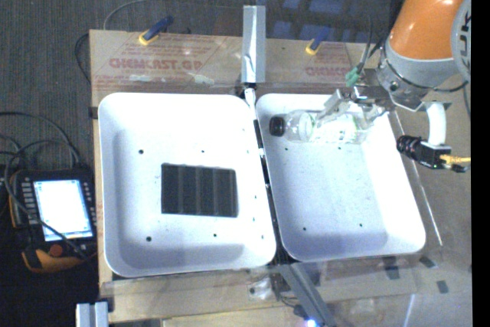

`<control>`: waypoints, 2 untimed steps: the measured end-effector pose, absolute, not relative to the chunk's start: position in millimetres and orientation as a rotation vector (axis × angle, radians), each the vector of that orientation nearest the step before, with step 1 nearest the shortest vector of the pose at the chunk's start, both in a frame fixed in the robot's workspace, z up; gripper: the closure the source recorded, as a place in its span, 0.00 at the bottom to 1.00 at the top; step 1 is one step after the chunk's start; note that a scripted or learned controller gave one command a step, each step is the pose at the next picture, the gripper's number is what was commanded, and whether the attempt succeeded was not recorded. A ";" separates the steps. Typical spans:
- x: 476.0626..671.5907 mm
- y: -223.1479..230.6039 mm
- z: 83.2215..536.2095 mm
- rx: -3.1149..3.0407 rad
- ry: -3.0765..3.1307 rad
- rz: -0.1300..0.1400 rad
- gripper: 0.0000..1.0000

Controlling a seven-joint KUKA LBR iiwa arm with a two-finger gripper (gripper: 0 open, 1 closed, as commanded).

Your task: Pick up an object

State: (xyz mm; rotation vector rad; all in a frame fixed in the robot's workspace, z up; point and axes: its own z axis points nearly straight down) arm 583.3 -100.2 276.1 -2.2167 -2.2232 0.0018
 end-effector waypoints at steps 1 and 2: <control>622.0 -124.2 215.4 -2.096 -2.340 0.003 0.00; 668.4 -213.0 211.9 -2.323 -2.117 0.004 0.00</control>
